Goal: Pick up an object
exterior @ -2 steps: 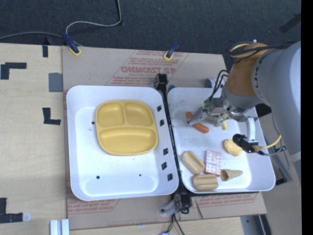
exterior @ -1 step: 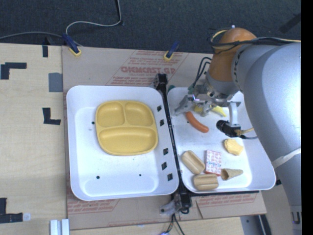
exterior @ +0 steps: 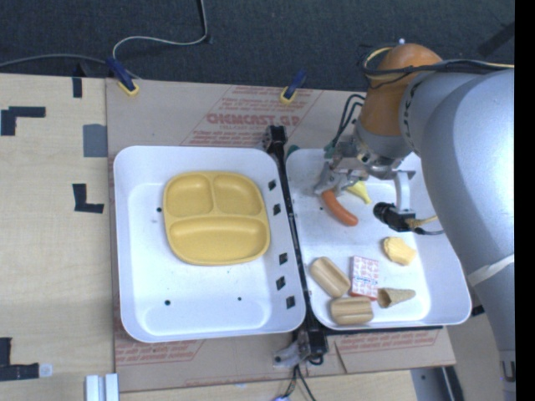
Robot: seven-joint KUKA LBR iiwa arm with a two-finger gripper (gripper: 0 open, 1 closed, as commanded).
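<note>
Over the far end of the right bin (exterior: 422,274), my hand (exterior: 331,182) hangs just above the upper tip of a red sausage (exterior: 341,210), the likeliest thing to pick. How far the hand is open I cannot tell from this angle, and nothing shows in its hold.

The sausage lies on the bin floor, slanting away from under the hand. I judge it a light, smooth, stiff toy, apt to roll or slip. A hold across its middle, square to its length, looks safest.

Just beside the hand, on the arm's side, lies a small yellow banana-like piece (exterior: 359,192), close enough to be caught by mistake. Farther from the hand sits a yellow lump (exterior: 399,251). Beyond it come a pink-and-white packet (exterior: 364,276), a tan roll (exterior: 328,276), a second roll (exterior: 351,310) and a cone (exterior: 395,296), grouped toward the bin's opposite wall.

Well apart from the hand, across the divider, the left bin (exterior: 201,307) holds a yellow divided plate (exterior: 217,217), its compartments bare.
</note>
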